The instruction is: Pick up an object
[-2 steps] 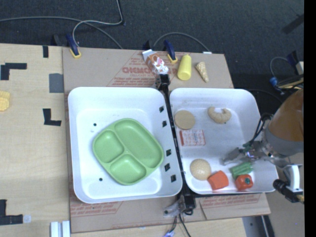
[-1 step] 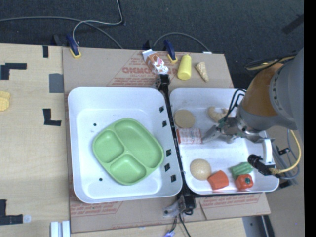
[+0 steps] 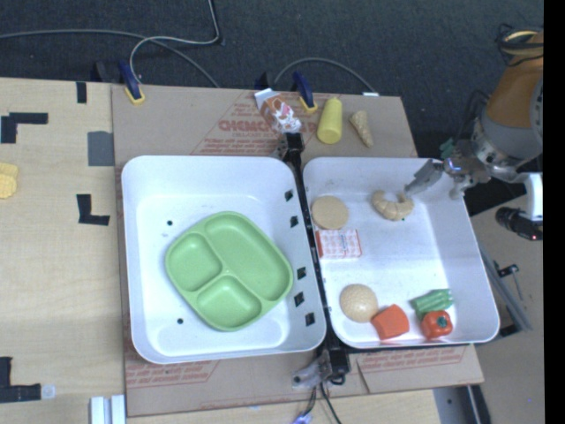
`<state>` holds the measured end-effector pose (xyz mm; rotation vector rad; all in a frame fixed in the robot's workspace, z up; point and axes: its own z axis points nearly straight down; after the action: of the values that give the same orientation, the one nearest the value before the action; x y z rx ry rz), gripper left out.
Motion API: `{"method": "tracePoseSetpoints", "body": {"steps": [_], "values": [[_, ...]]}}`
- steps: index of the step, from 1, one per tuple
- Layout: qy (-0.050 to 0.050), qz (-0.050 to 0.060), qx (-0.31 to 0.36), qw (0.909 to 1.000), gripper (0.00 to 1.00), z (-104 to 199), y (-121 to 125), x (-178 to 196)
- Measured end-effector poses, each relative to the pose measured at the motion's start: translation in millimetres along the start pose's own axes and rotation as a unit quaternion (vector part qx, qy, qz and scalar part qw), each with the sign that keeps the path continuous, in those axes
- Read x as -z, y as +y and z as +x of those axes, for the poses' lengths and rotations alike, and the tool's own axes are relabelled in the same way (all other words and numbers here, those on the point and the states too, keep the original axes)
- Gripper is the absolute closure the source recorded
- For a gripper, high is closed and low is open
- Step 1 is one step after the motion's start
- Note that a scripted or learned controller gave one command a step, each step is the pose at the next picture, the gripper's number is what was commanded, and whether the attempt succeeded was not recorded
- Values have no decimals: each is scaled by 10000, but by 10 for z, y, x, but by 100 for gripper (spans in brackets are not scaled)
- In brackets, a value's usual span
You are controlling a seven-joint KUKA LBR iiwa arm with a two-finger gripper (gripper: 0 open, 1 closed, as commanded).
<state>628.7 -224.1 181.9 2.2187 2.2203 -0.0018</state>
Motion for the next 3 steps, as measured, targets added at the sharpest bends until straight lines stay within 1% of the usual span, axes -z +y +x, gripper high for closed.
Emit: {"method": "tracePoseSetpoints", "body": {"steps": [1, 2, 3], "values": [[3, -18, 14, 10000, 0, 518, 342, -954], [6, 3, -1, 10000, 0, 184, 263, -439], [0, -5, 9, 10000, 0, 224, 407, -955]]}}
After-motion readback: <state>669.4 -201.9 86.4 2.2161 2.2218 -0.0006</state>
